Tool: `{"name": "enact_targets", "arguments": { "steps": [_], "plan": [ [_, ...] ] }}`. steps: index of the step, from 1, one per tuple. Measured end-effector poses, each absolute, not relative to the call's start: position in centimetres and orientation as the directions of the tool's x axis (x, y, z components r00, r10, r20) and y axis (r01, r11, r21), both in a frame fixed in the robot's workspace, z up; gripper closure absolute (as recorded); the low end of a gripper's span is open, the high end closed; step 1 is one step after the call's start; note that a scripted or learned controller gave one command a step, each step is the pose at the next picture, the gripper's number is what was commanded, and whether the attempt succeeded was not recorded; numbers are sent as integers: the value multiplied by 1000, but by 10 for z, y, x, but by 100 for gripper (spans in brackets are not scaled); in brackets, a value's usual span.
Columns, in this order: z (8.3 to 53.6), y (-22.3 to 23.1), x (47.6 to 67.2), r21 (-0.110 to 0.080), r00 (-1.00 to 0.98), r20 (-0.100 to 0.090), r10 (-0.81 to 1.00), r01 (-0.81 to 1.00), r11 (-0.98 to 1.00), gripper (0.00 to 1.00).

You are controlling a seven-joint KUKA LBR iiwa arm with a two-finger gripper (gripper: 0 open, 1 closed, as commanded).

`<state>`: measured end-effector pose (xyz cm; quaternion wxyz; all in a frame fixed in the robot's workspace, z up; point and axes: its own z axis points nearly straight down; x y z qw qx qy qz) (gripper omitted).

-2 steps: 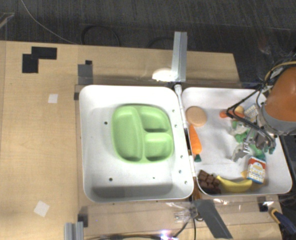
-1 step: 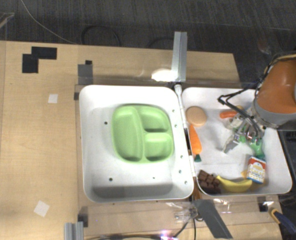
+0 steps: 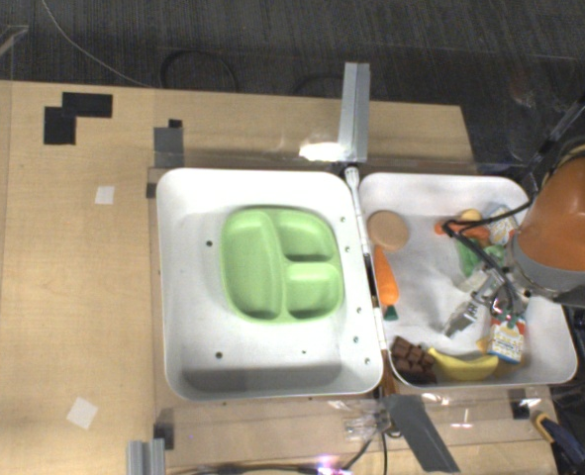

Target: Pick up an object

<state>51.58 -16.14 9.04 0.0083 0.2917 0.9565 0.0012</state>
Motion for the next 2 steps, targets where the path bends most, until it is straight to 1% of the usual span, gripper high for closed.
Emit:
{"name": "enact_targets", "arguments": {
  "steps": [1,2],
  "plan": [
    [88,-191,596,7,-752,-10,659,659,752,0],
    [89,-171,567,7,-714,-11,700,700,714,0]
  ]
}}
